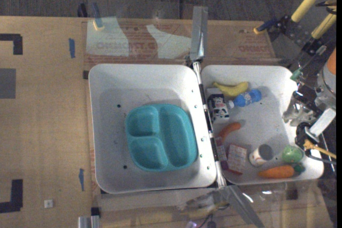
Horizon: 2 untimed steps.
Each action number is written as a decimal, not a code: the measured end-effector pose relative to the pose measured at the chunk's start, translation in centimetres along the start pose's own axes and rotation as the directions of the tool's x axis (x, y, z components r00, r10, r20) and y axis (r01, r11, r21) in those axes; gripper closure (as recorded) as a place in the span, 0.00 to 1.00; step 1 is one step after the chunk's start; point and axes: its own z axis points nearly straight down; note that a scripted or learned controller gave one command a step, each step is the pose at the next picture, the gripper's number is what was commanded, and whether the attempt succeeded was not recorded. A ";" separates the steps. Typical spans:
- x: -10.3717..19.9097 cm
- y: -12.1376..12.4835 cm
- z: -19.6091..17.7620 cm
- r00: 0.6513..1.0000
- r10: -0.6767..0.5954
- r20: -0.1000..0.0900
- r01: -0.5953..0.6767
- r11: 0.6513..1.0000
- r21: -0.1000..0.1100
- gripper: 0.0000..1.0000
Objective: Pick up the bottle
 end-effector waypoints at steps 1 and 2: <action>0.0 0.0 0.0 1.000 0.000 0.000 0.000 1.000 0.000 0.00; -2.6 1.8 9.9 0.979 0.205 0.000 -0.205 0.979 0.001 0.00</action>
